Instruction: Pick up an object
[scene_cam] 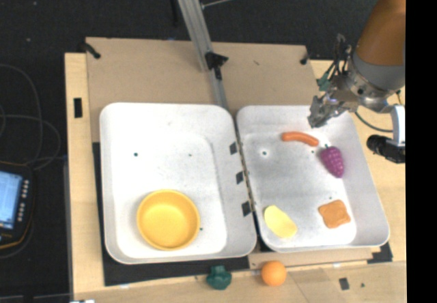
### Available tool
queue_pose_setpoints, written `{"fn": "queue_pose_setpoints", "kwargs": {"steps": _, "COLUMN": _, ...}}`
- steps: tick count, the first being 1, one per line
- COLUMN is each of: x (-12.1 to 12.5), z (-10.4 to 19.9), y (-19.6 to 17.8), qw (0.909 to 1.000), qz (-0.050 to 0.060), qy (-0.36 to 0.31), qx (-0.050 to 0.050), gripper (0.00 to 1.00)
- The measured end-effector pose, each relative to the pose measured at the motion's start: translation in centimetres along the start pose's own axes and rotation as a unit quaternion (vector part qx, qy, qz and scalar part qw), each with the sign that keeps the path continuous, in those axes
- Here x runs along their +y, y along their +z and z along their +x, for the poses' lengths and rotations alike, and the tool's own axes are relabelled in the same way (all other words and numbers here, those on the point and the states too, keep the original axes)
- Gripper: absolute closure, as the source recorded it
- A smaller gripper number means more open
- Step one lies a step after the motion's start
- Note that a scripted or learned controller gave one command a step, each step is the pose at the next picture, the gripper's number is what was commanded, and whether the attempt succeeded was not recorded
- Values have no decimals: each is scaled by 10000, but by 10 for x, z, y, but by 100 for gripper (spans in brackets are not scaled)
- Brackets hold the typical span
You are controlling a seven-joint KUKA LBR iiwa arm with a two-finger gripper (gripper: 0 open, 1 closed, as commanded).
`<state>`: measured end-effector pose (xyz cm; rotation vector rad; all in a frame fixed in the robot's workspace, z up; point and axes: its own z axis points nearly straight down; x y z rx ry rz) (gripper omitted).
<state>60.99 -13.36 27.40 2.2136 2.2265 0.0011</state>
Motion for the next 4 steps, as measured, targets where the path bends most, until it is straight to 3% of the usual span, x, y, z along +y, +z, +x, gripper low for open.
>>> {"fn": "queue_pose_setpoints", "kwargs": {"steps": 4, "x": -5, "z": 192, "y": 12, "qw": 10000, "qz": 19, "qy": 19, "qx": 5, "gripper": 100}}
